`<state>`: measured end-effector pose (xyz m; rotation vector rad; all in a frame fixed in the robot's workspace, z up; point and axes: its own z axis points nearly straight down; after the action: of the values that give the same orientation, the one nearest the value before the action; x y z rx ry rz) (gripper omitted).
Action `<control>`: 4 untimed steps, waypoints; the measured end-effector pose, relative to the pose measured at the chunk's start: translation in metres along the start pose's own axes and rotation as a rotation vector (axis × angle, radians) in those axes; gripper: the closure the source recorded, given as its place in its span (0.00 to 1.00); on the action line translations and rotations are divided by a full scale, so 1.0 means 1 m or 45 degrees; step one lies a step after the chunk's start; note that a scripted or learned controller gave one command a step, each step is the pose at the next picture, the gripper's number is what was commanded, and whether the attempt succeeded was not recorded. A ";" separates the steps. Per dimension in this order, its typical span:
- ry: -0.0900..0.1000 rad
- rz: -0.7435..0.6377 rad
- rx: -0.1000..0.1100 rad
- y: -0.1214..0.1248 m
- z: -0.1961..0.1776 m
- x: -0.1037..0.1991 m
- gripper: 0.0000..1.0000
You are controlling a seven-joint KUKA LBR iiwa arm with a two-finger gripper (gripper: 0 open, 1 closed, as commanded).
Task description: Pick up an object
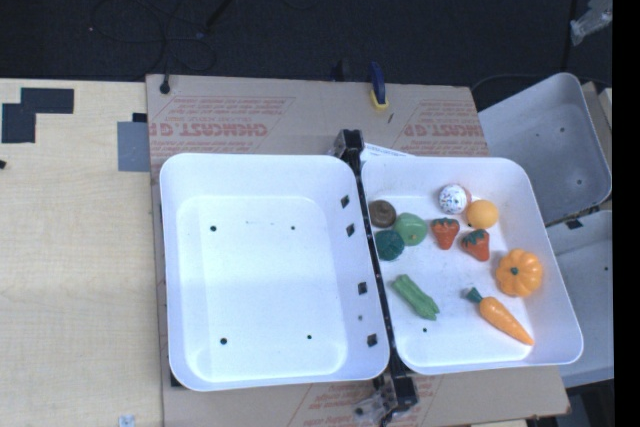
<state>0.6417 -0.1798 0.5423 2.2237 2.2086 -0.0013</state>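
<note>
The right bin (545, 215) holds several small toy foods. An orange pumpkin (519, 273) sits near its right wall, with an orange carrot (498, 314) below it. A green pod (414, 296) lies near the divider. Higher up are a brown ball (382, 212), a light green piece (411, 228) and a dark teal piece (389, 244). Two red strawberries (445, 232) (476, 243), a white ball (453, 199) and a yellow-orange fruit (483, 214) cluster at the upper right.
The left bin (200, 177) stands beside the right one on a cardboard sheet (260, 120). A black clip strip (362, 250) joins the bins. A grey metal plate (555, 140) lies at the right. A blue-and-yellow clamp (378, 87) sits at the cardboard's far edge.
</note>
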 end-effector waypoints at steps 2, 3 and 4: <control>0.014 -0.031 0.015 0.000 0.005 0.206 1.00; 0.004 -0.001 0.011 0.001 0.004 0.121 1.00; 0.003 0.000 0.011 0.001 0.005 0.037 1.00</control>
<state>0.6432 -0.1431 0.5367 2.2295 2.2140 -0.0078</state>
